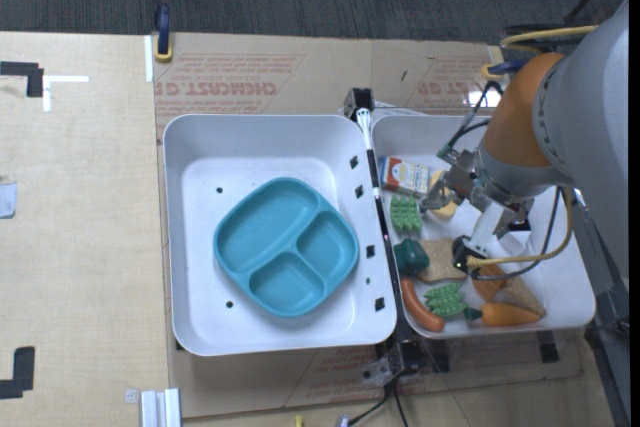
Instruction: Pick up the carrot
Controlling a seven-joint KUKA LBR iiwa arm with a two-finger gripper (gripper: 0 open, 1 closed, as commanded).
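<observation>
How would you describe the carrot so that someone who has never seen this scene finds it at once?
Take the right-hand white bin, the crowded one. Look to its near right corner, at the bottom of the view. The carrot lies there, plain orange and tapered, unlike the redder, rounded sausage to its left.

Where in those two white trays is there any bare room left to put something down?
The left white bin has bare floor all around its teal three-compartment plate, roomiest at the corners. The right white bin is crowded: toy foods, including the orange carrot and red sausage, pack its floor, with the gripper over them.
</observation>
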